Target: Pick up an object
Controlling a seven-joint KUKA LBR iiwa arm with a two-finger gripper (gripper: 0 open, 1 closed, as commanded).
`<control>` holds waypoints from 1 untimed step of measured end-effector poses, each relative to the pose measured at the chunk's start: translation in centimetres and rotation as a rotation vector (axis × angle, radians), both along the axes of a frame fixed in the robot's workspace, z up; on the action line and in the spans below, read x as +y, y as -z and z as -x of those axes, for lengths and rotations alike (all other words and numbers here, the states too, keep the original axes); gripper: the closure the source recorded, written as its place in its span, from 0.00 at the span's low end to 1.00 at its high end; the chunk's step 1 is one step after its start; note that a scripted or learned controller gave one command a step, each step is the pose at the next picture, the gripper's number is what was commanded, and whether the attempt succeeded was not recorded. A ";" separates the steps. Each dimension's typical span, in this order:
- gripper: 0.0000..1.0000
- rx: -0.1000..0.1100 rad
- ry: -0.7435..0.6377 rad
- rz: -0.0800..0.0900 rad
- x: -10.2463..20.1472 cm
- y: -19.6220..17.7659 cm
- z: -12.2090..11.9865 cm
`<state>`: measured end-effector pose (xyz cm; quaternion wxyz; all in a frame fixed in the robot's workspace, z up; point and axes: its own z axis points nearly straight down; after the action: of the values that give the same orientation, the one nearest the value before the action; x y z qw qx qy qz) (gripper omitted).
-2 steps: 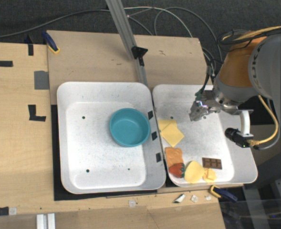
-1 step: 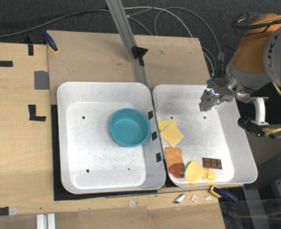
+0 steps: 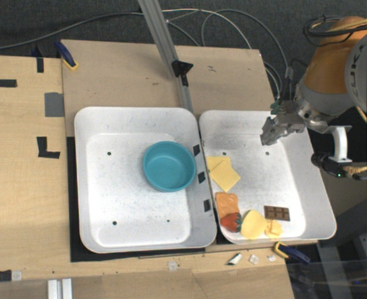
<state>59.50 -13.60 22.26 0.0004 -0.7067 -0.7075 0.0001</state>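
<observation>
- The gripper point(image 3: 271, 134) hangs over the upper right part of the right bin point(image 3: 295, 185), its dark fingers pointing down toward the bin floor; from here I cannot tell whether they are spread or pressed together, and nothing shows between them.
- The things to pick lie well apart from it, along the bin's left wall and front edge.
- Nearest is a yellow cheese slice point(image 3: 224, 173), down and to the left of the gripper.
- Below that sits an orange block point(image 3: 227, 202) with a red piece point(image 3: 230, 222) touching its lower end.
- A yellow lump point(image 3: 254, 224) lies just beside the red piece, and a brown chocolate bar point(image 3: 276, 213) sits at the front edge.
- The left bin point(image 3: 108, 167) holds a blue bowl point(image 3: 169, 166), upright, near its right side.
</observation>
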 end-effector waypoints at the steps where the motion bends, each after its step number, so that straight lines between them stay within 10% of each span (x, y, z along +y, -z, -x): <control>1: 1.00 0.002 -0.004 -0.001 5.1 0.6 0.5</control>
<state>58.97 -8.51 21.67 0.0013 -0.7051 -0.7091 0.0005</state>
